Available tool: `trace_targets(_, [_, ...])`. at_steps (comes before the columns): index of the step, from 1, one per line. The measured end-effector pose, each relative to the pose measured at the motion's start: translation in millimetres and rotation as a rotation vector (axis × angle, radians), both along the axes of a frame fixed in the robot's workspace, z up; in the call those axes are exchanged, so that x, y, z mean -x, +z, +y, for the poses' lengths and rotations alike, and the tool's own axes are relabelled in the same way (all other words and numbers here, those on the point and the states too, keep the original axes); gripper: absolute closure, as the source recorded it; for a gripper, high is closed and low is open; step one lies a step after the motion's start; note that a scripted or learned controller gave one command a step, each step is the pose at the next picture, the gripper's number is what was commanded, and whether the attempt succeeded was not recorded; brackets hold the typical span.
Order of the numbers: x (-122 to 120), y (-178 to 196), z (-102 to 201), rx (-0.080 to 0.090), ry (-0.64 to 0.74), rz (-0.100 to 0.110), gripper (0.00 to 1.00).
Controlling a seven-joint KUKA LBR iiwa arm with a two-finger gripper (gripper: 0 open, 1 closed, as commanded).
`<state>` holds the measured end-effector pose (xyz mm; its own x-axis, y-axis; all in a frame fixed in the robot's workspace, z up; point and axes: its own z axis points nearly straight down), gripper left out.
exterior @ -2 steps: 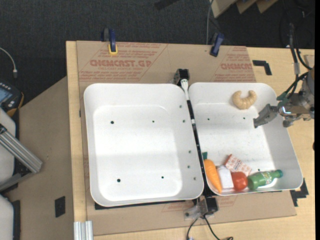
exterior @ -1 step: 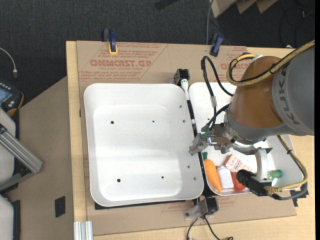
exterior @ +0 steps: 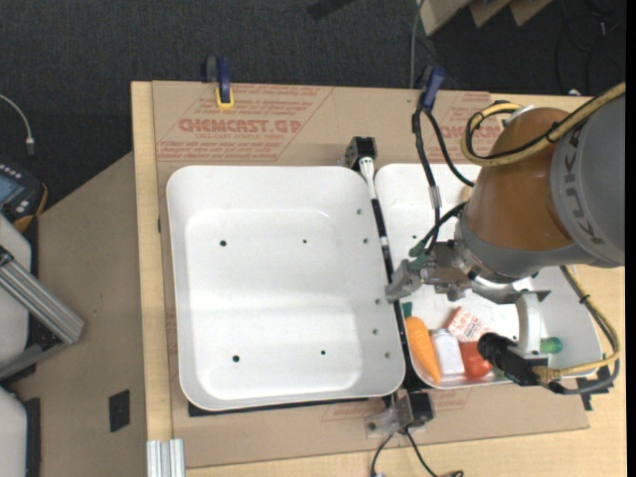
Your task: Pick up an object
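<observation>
My gripper hangs over the left part of the right bin, close to the wall shared with the left bin. The arm's orange band and grey wrist cover much of that bin. Just below the gripper lies an orange carrot-shaped thing, pointing toward the bin's front edge. Beside it sit a white and red packet, a white piece and a red thing. A small green thing peeks out at the right. I see nothing held in the gripper.
The left bin is a wide white tray with a few small dark dots. Both bins rest on a cardboard sheet held by blue clamps at the back. A black cable runs down over the right bin.
</observation>
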<state>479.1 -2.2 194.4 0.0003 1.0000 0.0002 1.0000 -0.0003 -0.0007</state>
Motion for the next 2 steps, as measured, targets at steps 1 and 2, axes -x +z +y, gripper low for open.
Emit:
trace_targets(1, [-82.6,-10.3,66.4,-0.001,0.008,-0.007,0.00])
trace_targets(2, [-78.9,-9.9,62.0,0.000,0.001,0.000,0.00])
